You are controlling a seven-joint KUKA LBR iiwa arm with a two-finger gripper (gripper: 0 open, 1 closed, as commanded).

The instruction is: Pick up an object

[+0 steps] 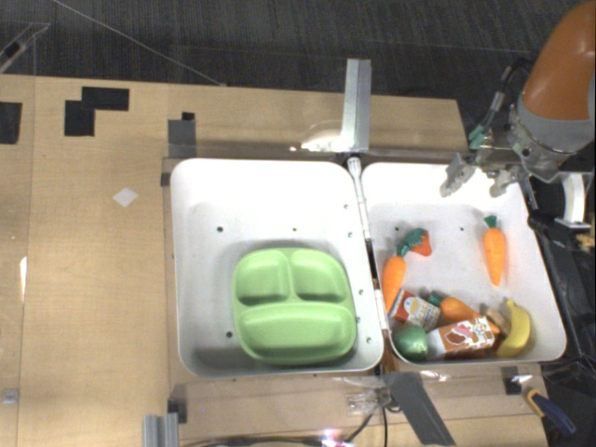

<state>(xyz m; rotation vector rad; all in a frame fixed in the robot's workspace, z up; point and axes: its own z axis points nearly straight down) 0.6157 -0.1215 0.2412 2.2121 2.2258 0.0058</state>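
Light wooden tabletop carries two shallow white bins side by side. Left white bin holds a green plastic divided tray, three compartments, sitting toward the bin's near right part. Right white bin holds all the small items. A metal post stands at the far end of the divider between the bins.

In the right bin: an orange toy carrot with green top lies alone near the right wall, lengthwise. A second orange toy carrot lies against the left wall, with a small orange-red piece just beside its far end. Near edge is cluttered: green round toy, small printed juice carton, an orange piece and a yellow toy banana packed together, touching.

Grey two-finger tool hangs over the far right part of the right bin, fingers spread apart, nothing between them. The lone carrot lies near the tool, nearer the camera and slightly right of it, apart from it. The clutter pile is well apart from the tool.
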